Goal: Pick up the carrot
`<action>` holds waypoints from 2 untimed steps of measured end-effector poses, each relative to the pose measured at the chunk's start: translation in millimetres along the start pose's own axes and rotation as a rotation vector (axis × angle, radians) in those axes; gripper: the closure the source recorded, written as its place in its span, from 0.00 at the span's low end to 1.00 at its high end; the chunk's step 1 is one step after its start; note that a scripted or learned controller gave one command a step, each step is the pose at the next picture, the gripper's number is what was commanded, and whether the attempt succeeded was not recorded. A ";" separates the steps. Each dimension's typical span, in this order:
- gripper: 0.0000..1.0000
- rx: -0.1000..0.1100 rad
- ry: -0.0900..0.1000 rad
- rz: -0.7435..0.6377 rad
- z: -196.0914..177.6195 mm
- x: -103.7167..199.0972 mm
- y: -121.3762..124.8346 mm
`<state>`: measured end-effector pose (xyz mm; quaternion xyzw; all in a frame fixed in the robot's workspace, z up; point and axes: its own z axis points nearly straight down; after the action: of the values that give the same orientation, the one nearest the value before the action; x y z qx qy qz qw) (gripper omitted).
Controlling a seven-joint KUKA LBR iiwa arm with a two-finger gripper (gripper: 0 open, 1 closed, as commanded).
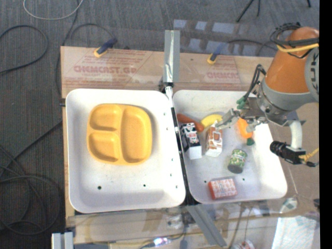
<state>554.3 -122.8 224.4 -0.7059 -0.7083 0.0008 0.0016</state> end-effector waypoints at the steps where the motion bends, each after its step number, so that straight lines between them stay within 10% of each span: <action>1: 0.00 -0.001 -0.002 -0.060 71.8 -89.3 7.9; 2: 0.00 -0.009 0.005 -0.099 128.2 -91.2 42.6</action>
<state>596.7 -213.7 95.9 -0.6699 -0.7424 -0.0042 0.0001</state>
